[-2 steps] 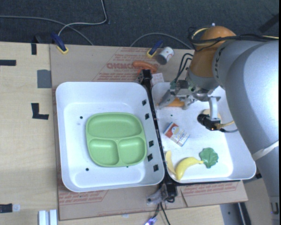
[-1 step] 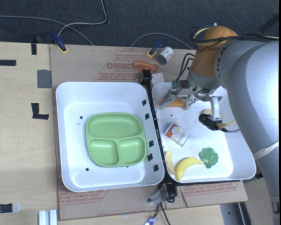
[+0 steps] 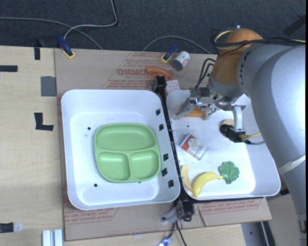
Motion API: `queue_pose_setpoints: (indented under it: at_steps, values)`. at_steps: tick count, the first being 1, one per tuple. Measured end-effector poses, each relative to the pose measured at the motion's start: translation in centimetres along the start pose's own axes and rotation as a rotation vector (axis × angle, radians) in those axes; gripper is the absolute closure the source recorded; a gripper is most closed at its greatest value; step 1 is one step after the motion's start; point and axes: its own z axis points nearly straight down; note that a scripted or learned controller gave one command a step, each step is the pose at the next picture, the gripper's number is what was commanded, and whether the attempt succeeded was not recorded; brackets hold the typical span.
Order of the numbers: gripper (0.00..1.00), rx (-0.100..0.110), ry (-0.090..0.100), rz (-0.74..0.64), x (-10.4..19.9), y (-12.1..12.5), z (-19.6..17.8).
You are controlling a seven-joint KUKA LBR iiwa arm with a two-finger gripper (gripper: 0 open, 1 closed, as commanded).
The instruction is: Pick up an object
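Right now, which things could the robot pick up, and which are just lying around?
For the job: banana, green broccoli toy, small packet, orange thing by the end effector.

Just lying about: green divided plate, blue clamps, cables.

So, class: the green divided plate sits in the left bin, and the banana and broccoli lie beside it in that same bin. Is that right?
Not quite. In the camera view, the green divided plate is in the left bin, but the banana and broccoli lie in the right bin.
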Motion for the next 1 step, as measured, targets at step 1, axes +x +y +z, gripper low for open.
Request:
queue_pose_setpoints:
  at_steps: [1]
  values:
    - [0.00,0.000,-0.006,0.002,1.28,-0.06,0.04]
